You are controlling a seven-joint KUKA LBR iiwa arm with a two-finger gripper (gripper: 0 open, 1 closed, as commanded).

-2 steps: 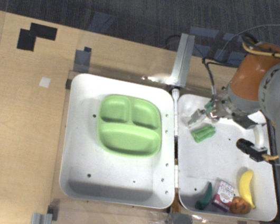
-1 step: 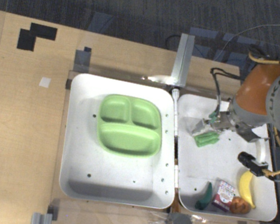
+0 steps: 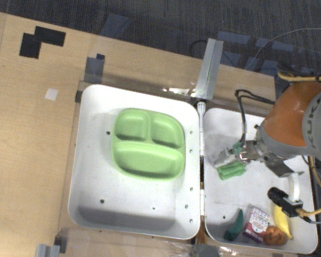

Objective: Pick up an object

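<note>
My gripper reaches into the right bin from the right and sits low over the bin's upper left part. A small light green block lies tilted right at the gripper's tip, touching or nearly touching it. I cannot make out whether the block is actually held. The orange band and grey wrist hide the bin's upper right part.
Along the right bin's front right lie a banana, a purple box, a reddish fruit and a dark green item. A green divided plate rests in the left bin. A metal divider post stands between the bins.
</note>
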